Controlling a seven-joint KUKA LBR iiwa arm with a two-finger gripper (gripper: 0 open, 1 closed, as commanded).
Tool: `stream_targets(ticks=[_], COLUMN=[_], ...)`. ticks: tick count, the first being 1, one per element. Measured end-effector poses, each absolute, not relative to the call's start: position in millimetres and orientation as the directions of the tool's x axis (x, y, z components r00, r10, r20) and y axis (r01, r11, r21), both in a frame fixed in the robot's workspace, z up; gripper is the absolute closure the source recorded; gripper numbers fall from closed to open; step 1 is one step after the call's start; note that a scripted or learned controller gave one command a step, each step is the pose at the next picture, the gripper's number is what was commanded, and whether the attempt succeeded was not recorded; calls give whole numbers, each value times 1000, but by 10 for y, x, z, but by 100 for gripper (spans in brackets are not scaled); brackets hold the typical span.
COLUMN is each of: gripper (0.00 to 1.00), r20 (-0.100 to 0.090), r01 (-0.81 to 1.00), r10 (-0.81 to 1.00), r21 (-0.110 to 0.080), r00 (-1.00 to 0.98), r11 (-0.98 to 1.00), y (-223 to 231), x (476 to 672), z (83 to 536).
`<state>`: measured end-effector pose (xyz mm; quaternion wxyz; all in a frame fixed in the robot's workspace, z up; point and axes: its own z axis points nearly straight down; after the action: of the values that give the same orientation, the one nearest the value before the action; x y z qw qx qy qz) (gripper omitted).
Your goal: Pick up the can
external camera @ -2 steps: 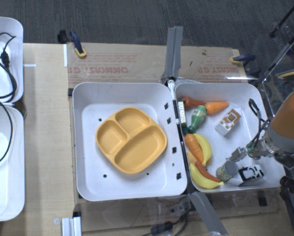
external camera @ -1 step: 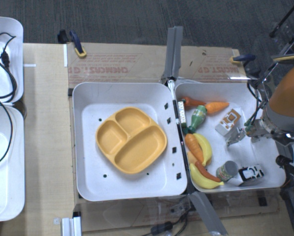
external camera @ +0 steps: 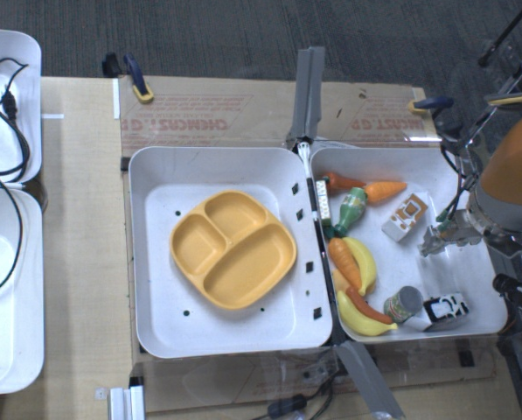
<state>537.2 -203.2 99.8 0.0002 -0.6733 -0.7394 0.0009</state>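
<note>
The small grey metal can [external camera: 404, 304] lies on its side near the front of the right white bin [external camera: 470, 160], its open end facing the camera. Its left side touches the yellow banana [external camera: 358, 318] and a red chili pepper [external camera: 366, 307]; just to its right lies a small black-and-white carton [external camera: 444, 310]. Further back along the bin's left wall sit an orange carrot [external camera: 344, 263], a green bottle [external camera: 348, 211] and a second carrot [external camera: 383, 190] near the rear, with a white and orange box [external camera: 405, 217] beside it. The gripper [external camera: 435, 237] hangs over the bin's right half, well apart from the can; whether its jaws are open I cannot tell. The left white bin [external camera: 147, 234] holds a yellow divided plastic plate [external camera: 233, 248]. Both bins rest on the pale wooden surface [external camera: 77, 234].
</note>
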Motion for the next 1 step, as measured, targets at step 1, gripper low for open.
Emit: stream_targets(ticks=[1], gripper=[0], r20=[-1], r01=[996], r10=[996], r21=[-2], r00=[-93], r11=[93], y=[-2032], x=[5372], z=[997])
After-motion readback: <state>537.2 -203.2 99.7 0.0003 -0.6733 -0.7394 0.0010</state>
